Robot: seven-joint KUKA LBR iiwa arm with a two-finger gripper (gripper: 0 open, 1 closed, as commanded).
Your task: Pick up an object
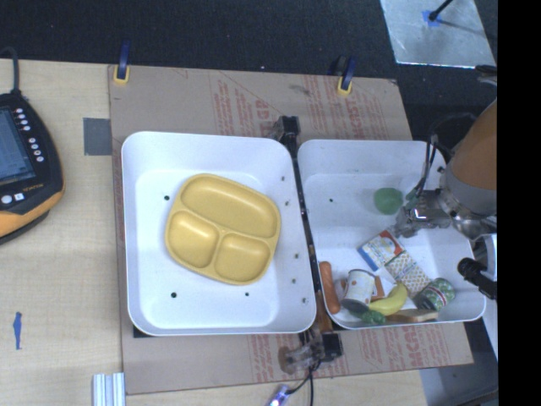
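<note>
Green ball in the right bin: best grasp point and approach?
Grip the green ball across its middle, coming straight down from above. It is round, so any finger direction fits, and it sits apart from the heap of packets and the banana nearer the front. The gripper is already close on its right.

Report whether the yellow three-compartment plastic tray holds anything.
Empty. The yellow three-compartment plastic tray lies in the left white bin, and all three compartments show bare yellow.
</note>
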